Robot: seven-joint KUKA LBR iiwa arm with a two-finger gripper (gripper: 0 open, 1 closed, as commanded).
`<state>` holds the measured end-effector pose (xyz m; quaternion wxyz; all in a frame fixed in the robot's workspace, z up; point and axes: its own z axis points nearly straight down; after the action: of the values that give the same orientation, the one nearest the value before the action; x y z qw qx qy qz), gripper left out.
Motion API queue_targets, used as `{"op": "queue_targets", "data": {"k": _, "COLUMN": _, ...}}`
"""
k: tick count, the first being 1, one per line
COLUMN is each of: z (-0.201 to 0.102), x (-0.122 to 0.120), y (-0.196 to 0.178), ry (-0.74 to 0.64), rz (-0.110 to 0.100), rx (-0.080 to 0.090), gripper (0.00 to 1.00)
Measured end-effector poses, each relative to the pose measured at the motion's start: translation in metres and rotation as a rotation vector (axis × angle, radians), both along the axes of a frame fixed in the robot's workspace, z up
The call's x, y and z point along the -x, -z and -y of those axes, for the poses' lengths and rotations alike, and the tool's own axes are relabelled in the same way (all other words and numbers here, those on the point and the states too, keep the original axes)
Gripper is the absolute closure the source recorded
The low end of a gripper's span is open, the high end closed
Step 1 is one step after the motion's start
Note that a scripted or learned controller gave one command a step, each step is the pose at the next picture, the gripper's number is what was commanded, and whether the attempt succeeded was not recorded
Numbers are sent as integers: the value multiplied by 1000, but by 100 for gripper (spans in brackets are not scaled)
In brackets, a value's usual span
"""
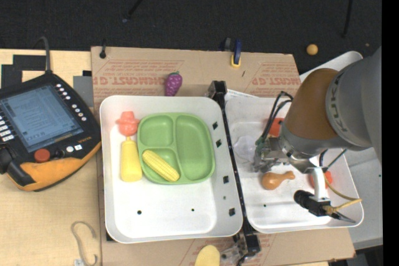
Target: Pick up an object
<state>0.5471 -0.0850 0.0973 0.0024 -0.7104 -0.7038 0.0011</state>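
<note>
Toy chicken drumstick (277,179) in right bin (349,196), just below gripper (267,162). Likely light, hard, slick plastic; best pinched across the plump end. Left bin (162,221) holds green divided plate (187,152) bearing toy corn (160,166).

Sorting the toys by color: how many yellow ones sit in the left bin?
2: a yellow bottle on the bin floor left of the green tray, and a corn cob in the tray's lower-left compartment.
</note>
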Motion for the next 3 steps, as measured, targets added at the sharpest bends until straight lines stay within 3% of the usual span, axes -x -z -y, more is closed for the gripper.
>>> {"op": "queue_targets", "data": {"k": 2, "z": 12, "x": 2, "y": -124, "ry": -9, "rz": 9, "rx": 2, "gripper": 100}}
{"op": "queue_targets", "data": {"k": 3, "z": 13, "x": 2, "y": -130, "ry": -8, "rz": 4, "rx": 1, "gripper": 100}}
